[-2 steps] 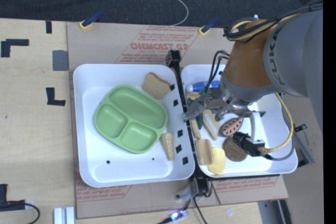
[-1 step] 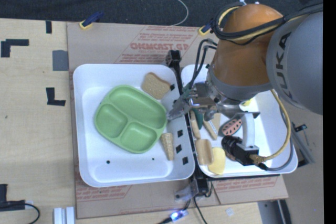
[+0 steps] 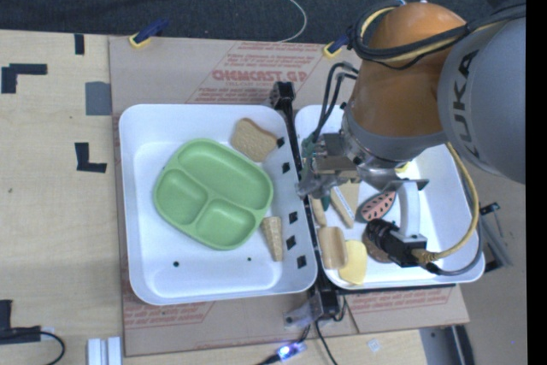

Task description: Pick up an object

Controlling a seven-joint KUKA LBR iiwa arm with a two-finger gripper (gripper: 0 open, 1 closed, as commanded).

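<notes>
Arm (image 3: 410, 81) crowds right bin (image 3: 453, 184) left edge; end effector (image 3: 323, 184) state unclear.

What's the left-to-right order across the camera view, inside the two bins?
green divided plate → small wafer piece → black divider strip between the bins → gripper → pink speckled piece → right bin's rim.

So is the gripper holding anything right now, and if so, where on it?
Cannot be told: the gripper is low in the right bin, its tips hidden among the items.
</notes>
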